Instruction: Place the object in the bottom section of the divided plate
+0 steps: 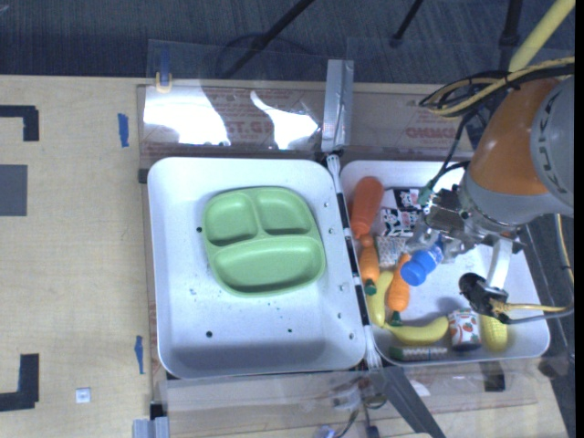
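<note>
We think the pick could go wrong. The toys in the right bin [529, 336] are packed close, so our hand [436, 241] might grab two or slip off. It hangs low over the blue bottle [419, 267], and we cannot tell if it grips. Our arm [520, 162] bends in from the right. The green divided plate [265, 240] waits in the left bin [173, 272].

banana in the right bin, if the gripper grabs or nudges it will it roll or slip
The banana looks like smooth toy plastic, so it may slip between two fingers. Its curved shape probably keeps it from rolling far; it would more likely pivot. It lies by the bin wall with a small can touching it, so a push may jam.
</note>
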`<state>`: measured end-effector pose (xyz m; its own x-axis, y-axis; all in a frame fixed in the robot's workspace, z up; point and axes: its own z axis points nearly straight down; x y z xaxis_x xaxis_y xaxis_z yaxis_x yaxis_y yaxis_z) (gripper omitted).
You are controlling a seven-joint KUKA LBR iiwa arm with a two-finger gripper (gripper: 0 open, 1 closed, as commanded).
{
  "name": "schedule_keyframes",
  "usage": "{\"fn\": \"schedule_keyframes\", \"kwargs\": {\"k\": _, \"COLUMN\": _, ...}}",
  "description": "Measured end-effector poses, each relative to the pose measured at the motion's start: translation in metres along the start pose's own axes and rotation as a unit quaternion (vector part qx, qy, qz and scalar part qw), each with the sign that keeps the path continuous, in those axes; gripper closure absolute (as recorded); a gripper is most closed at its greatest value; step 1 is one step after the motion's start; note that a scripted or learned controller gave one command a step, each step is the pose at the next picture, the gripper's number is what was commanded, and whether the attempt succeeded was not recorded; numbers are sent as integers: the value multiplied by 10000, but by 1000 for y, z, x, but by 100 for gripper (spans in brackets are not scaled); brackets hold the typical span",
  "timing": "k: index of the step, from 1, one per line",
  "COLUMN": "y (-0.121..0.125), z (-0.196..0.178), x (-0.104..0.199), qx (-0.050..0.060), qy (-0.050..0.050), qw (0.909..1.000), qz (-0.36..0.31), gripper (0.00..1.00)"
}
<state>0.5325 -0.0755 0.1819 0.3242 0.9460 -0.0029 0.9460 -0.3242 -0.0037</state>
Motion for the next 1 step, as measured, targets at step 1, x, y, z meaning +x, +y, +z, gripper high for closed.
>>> {"fn": "schedule_keyframes", "kwargs": {"k": 1, "y": 54, "z": 56, "x": -27, "qx": -15, "qy": 0, "qw": 9999, "qz": -103, "gripper": 100}}
